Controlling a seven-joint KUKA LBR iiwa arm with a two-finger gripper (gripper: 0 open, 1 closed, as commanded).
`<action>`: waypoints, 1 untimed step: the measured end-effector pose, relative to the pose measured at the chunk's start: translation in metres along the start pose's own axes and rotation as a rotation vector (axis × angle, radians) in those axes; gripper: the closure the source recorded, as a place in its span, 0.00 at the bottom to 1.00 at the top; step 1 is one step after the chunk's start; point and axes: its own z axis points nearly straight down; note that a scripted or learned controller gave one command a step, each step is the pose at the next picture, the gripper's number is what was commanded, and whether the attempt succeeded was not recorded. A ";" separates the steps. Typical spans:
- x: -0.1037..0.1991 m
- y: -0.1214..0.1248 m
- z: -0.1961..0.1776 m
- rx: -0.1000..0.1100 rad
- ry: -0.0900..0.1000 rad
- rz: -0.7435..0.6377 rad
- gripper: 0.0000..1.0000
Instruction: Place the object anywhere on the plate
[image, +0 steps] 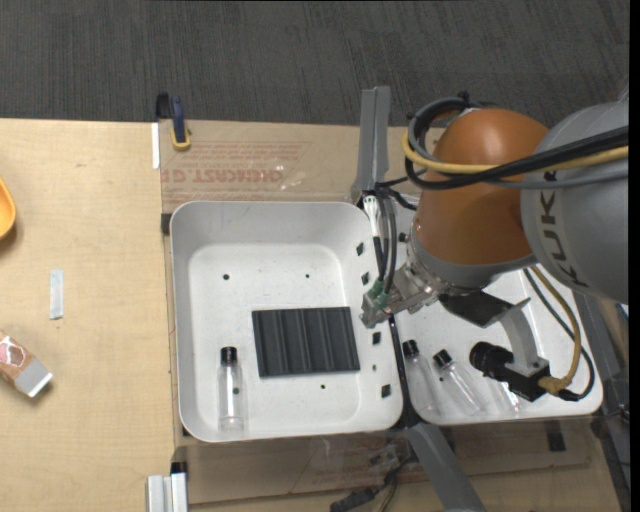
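You have the placing left to do: nothing rests on the dark ribbed plate (305, 341), a capped vial (230, 388) lies just left of it, and the gripper (378, 300) hangs at its right edge, its grip impossible to tell.

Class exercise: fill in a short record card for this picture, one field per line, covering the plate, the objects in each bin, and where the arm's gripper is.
plate: dark ridged plate, flat in the left bin
left bin object: clear vial, black cap, left of the plate, apart from it
right bin objects: two clear vials in the right bin
gripper: gripper over the divide between bins
plate load: nothing on it
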 end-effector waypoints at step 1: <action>0.023 0.010 0.005 0.001 0.000 -0.126 1.00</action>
